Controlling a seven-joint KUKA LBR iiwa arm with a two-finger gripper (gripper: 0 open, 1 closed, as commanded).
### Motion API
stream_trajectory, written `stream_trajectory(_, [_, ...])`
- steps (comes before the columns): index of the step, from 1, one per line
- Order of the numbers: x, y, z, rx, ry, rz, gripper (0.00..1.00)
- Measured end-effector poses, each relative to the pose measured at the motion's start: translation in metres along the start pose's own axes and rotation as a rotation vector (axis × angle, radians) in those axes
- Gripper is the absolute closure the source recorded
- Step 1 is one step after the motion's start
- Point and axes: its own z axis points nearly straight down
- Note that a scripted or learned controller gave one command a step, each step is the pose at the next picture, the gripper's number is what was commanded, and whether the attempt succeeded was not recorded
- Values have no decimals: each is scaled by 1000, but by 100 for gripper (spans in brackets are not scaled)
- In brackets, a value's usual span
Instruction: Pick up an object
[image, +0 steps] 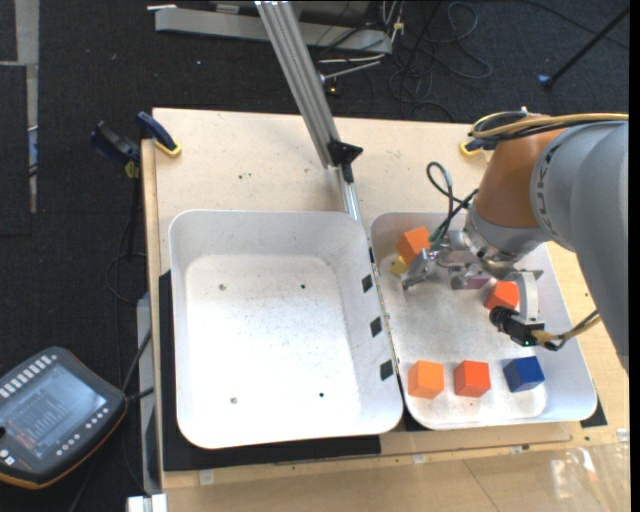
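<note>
Camera view: left bin (200, 240) bare. Right bin (570, 400): my gripper (425, 268) low near back-left corner, beside an orange block (413, 242); grip state unreadable. Front edge: two orange cubes (427, 379), blue cube (523, 374). Risk: block nudged against wall, slipping free.

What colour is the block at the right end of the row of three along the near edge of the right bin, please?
Blue. The block shows clearly in the camera view.

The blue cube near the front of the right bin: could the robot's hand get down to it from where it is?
Probably yes. The blue cube sits uncovered, with a small gap to the orange cube beside it, and the hand hangs over the same right bin.
</note>
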Motion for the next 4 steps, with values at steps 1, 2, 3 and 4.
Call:
stream_trajectory(1, [0,-2,-8,6,2,2,100])
stream_trajectory(2, [-1,0,-51,3,2,0,100])
stream_trajectory(3, [-1,2,-104,1,1,-1,100])
stream_trajectory(4, [43,-10,-102,9,2,-2,100])
